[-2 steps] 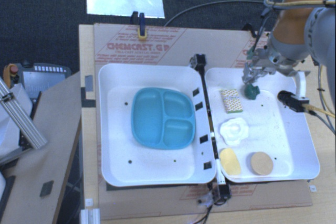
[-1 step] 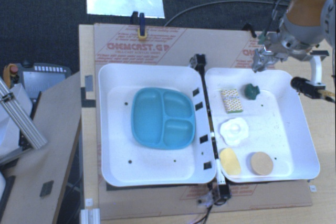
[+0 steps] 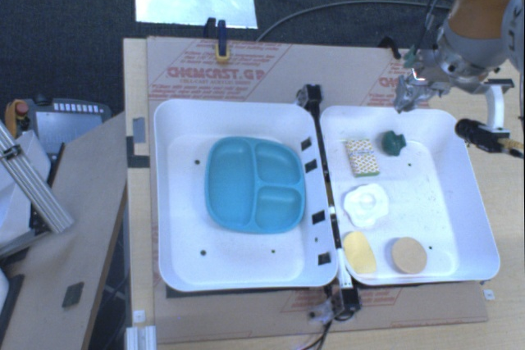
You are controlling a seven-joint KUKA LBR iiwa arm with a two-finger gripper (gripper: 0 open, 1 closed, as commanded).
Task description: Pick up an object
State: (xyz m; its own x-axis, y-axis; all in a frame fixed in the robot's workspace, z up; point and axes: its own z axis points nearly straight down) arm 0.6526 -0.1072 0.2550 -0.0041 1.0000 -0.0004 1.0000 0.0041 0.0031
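On my feed the left bin [image 3: 176,127] holds a light blue divided plate [image 3: 254,184] sitting about at its centre, with two smaller compartments along its 3 o'clock side and one big one at 9 o'clock.

Across the black divider [image 3: 324,184] the right bin [image 3: 467,201] carries the loose pieces. At its 10 o'clock sits a speckled cracker-like rectangle [image 3: 362,156]; just beside it, toward 12 o'clock, lies a dark green lump [image 3: 394,143]. Below the cracker, near the bin's 8 o'clock, I see a white fried-egg toy [image 3: 365,205], and under that, at 7 o'clock, a yellow oval piece [image 3: 358,252]. A tan round disc [image 3: 408,255] rests at 6 o'clock, close to the yellow piece but not touching it.

The gripper [image 3: 408,98] hangs over the far rim of the right bin at 12 o'clock, above the green lump and apart from it. Nothing sits between its tips, and I cannot tell from here whether it is spread or closed.
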